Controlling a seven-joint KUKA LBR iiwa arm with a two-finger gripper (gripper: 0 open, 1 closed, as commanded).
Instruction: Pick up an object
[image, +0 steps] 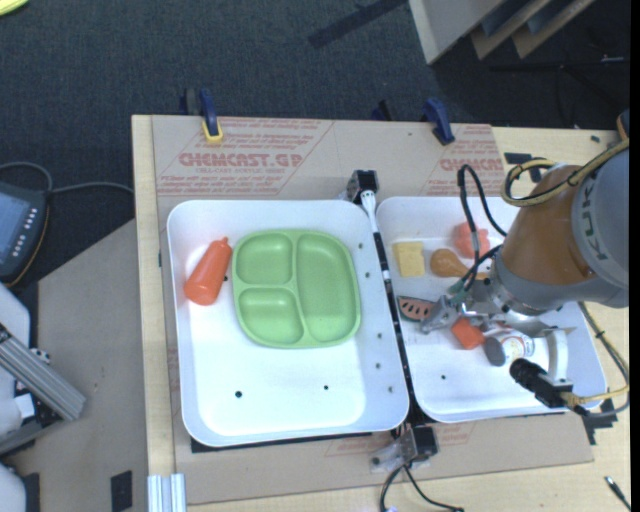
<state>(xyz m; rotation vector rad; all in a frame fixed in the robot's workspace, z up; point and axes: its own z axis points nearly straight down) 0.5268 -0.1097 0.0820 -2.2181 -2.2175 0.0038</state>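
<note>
My gripper (443, 314) hangs low over the left half of the right bin (480, 400), with the grey and orange arm (550, 250) reaching in from the right. Just left of the gripper lies a small brown piece (410, 306). A red-orange item (467, 334) sits right beside it, on its lower right side. Farther back in the same bin are a yellow block (408, 258), a tan rounded piece (449, 263) and a pink piece (468, 240), partly behind the arm. I see nothing lifted off the bin floor.
The left bin (280, 400) holds a green divided plate (297, 288) and an orange bottle-shaped toy (208, 271) at its left. Black cables (480, 205) loop over the right bin's back edge. Blue clamps (437, 120) hold the board at the back.
</note>
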